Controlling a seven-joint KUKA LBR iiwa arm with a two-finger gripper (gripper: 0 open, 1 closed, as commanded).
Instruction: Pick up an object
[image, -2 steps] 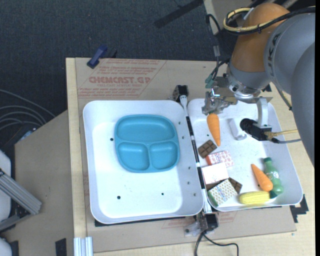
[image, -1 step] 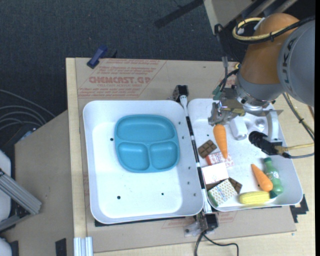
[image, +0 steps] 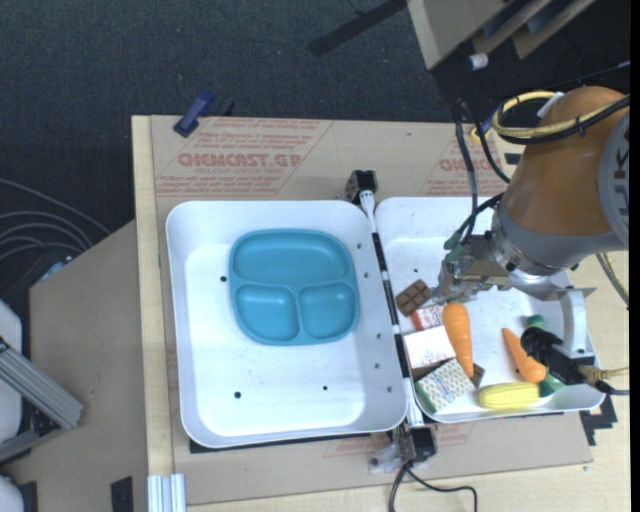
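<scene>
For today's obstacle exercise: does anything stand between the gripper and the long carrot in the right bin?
Nothing visible does. The gripper hangs just above the long carrot's upper end, with a brown block off to its left.

Overhead slanted view of both bins (image: 190, 300)

Glossy plastic blue tray (image: 294, 286)

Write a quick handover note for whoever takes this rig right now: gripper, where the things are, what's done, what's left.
Gripper: low in the right bin, just above the carrot; grip state unclear.
Things: carrot, second carrot, yellow corn, brown block and small boxes all lie in the right bin. Blue divided plate sits in the left bin.
Done: nothing visibly lifted.
Left: grasp and lift one object.
</scene>
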